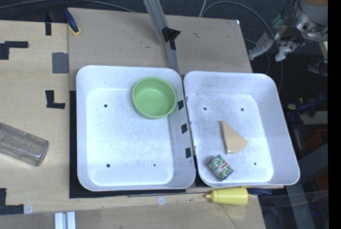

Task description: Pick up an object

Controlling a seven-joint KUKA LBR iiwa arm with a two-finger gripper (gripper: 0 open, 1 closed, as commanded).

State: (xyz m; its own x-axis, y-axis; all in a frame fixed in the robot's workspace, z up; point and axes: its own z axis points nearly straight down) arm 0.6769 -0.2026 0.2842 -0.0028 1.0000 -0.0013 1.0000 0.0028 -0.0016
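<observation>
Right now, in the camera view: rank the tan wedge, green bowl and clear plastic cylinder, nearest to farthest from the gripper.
Gripper sits off the bench's upper right.
1. Tan wedge-shaped block, right bin.
2. Green round bowl, left bin, top.
3. Clear plastic cylinder, bench, far left.

I see the bench (122, 36) as a pale wooden top carrying two shallow white bins side by side toward its near edge, the left bin (88, 116) and the right bin (266, 95) touching along their inner rims. A clear plastic cylinder (20, 144) lies on its side by the bench's left edge, well apart from the bins. A yellow bottle (230, 196) lies flat on the near edge, just beside the right bin's front rim.
</observation>
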